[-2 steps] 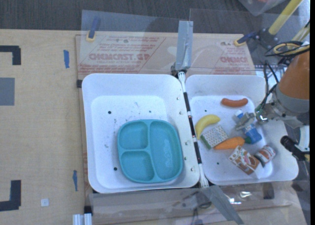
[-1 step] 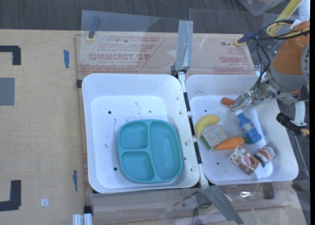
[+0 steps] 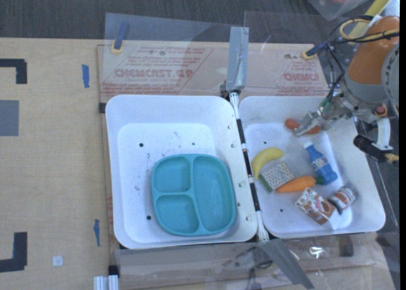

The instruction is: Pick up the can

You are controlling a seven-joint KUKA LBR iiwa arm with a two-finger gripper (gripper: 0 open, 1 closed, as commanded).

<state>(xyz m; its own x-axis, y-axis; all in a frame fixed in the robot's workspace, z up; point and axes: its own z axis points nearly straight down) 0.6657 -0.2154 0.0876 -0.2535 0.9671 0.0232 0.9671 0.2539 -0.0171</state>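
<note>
In the left bin (image 3: 127, 124) lies a teal divided plate (image 3: 192, 195). Across the divider come a banana (image 3: 267, 157) and a carrot (image 3: 295, 184). My gripper (image 3: 315, 121) hangs over the right bin's (image 3: 371, 219) far edge; whether it is apart or together I cannot tell. The can (image 3: 344, 198) lies well apart from it at the near right, beside a carton (image 3: 315, 206). It looks small, light, stiff and slick, so I'd pinch across its round middle.
</note>
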